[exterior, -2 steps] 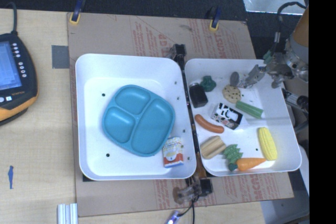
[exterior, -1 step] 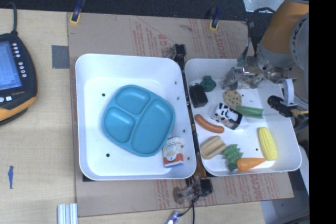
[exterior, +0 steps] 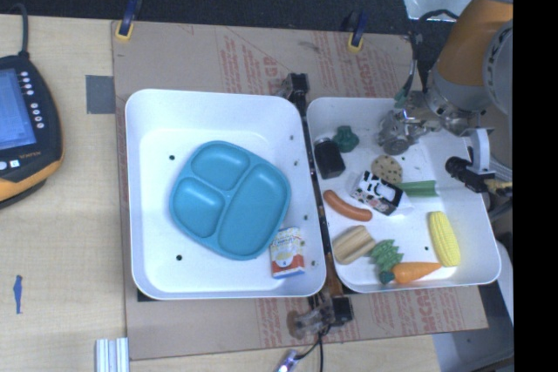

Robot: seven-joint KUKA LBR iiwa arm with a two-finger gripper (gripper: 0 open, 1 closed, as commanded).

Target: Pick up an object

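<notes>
**Helper:** Where are you, and what are you going for?

**Me:** My gripper (exterior: 397, 131) hangs over the far part of the right bin (exterior: 485, 274), close to the small brown cookie (exterior: 386, 169). That cookie is the nearest candidate. The black-and-white toy (exterior: 377, 190) lies just on its near side, and a green stick (exterior: 418, 186) is beside both.

**Helper:** Are you holding anything?

**Me:** I cannot tell how my pincer stands (it shows as a grey blur from this angle), and I see nothing in it.

**Helper:** So how would you do it well?

**Me:** I judge the cookie flat and thin, so I'd come straight down and centred, lest I nudge it against the toy. The corn cob (exterior: 443, 238) or the sausage (exterior: 347, 206) might be easier, since each lies more apart and offers a rounder body to close across.

**Helper:** And the left bin (exterior: 139, 187)?

**Me:** The blue divided plate (exterior: 228, 199) and a small carton (exterior: 287, 252) are there, well apart from me.
</notes>
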